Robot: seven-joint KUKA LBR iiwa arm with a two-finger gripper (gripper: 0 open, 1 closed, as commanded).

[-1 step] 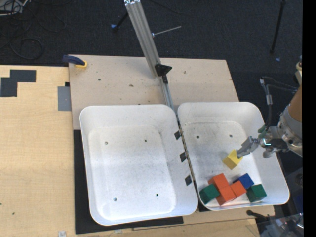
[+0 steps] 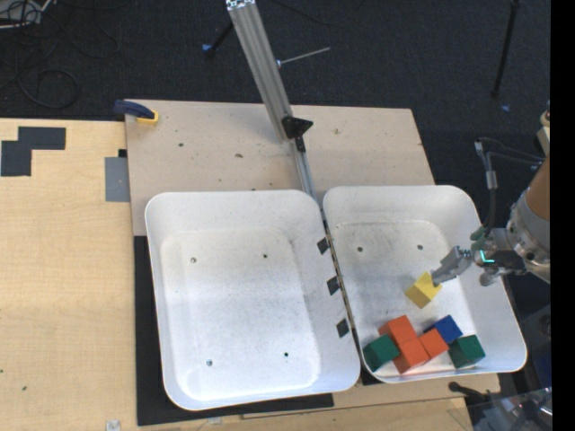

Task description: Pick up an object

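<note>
A: where's the yellow block [image 2: 422, 290] rn?
B: right bin [image 2: 395, 206], right at the tip of the fingers [image 2: 446, 269], touching afaict, a bit above the block pile [image 2: 422, 341].
A: gripping it?
B: can't tell tbh, too blurry.

At the right edge of the frame you see the arm [image 2: 544, 206]: a rounded grey shell with a tan-orange band across it and a pale patch higher up. Below the band sits a dark grey metal wrist block with small fittings and a tiny teal-green light. From that block you can follow a slim, silver-grey claw [image 2: 446, 268] reaching toward the left, its finger [image 2: 452, 264] thin and metallic.
</note>
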